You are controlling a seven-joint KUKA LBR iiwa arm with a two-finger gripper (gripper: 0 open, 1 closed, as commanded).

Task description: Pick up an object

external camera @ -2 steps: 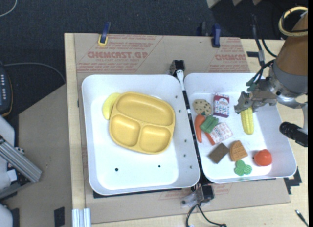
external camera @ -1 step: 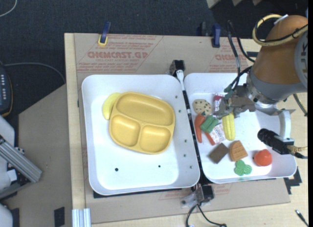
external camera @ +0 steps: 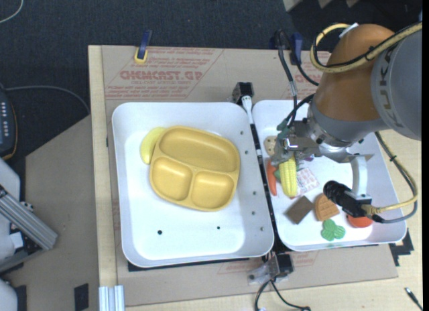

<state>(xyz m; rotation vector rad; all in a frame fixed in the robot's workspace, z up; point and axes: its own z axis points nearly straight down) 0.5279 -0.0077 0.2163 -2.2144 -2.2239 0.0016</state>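
My gripper (external camera: pixel 289 147) hangs low over the left part of the right bin (external camera: pixel 382 236), right above a yellow corn cob (external camera: pixel 289 177). An orange carrot (external camera: pixel 272 178) lies beside the corn on its left. A pale round cookie (external camera: pixel 270 145) sits just left of the gripper. Below the corn lie a brown square piece (external camera: pixel 299 209), an orange waffle-like piece (external camera: pixel 326 207), a green toy (external camera: pixel 332 232) and a red piece (external camera: pixel 360 221). A pink-and-white packet (external camera: pixel 307 179) rests right of the corn. The arm's grey and orange body hides the bin's upper right part.
The left bin (external camera: pixel 134 222) holds a yellow divided plate (external camera: pixel 194 167) with a yellow banana-like piece (external camera: pixel 149 143) tucked at its upper left. A black clamp (external camera: pixel 242 92) sits at the top between the bins. Cables run along the arm at the right.
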